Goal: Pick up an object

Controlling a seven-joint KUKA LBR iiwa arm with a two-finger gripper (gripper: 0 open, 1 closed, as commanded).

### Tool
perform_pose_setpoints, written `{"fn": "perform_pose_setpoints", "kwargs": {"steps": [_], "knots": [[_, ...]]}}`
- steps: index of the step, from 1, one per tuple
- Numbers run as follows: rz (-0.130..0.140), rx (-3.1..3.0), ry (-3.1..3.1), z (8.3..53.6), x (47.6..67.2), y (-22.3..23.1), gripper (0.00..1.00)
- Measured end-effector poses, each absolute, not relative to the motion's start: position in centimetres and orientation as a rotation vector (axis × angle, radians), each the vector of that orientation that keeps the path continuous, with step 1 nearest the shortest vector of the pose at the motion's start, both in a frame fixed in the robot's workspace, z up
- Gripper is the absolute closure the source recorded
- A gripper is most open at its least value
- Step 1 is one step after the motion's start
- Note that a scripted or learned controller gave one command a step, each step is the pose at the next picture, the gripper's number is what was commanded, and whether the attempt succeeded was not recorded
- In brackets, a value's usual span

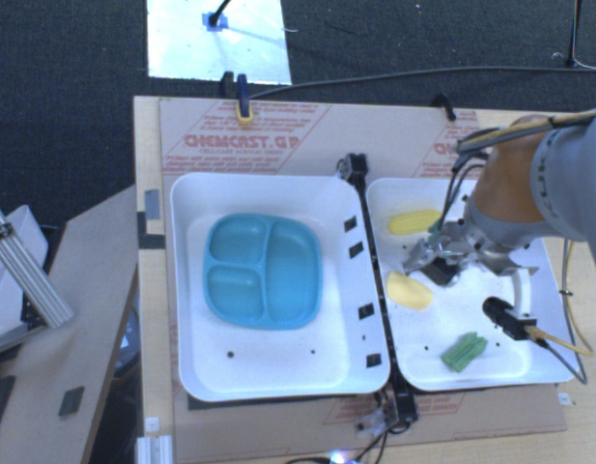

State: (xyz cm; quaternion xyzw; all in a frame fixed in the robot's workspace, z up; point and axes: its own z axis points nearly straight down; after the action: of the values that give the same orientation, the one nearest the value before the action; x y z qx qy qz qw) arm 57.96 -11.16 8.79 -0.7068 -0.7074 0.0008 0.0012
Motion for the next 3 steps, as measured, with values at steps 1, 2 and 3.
{"fn": "perform_pose_setpoints", "kwargs": {"steps": [1,2,3], "knots": [[-0.003,-2.223,-2.224,10.2,58.2,-11.2,1.00],[-0.005,-2.223,-2.226,14.6,57.9,-11.3,1.00],[-0.008,-2.222,-2.231,21.1,58.0,-11.1,1.00]]}}
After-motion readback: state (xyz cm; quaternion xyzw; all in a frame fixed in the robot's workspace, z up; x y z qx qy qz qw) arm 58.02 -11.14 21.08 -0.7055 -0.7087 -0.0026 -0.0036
